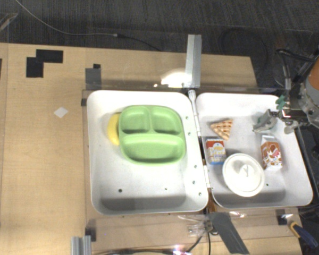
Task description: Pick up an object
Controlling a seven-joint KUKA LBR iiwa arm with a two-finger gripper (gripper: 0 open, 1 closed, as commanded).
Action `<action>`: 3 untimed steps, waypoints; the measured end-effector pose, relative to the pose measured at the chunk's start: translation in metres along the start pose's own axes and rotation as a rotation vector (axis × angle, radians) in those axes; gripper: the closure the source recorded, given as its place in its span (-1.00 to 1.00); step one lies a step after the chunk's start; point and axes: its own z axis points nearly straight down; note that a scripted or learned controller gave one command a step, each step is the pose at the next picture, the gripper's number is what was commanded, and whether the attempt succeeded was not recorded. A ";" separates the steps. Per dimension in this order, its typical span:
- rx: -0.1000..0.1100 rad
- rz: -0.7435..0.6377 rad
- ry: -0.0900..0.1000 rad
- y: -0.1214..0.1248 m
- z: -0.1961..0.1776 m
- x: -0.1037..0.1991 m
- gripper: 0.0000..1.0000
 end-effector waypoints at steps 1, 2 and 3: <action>0.001 -0.016 0.000 -0.024 0.078 -0.037 -1.00; -0.037 -0.183 -0.017 0.012 0.142 -0.037 -1.00; -0.043 -0.323 -0.029 0.021 0.150 -0.008 -1.00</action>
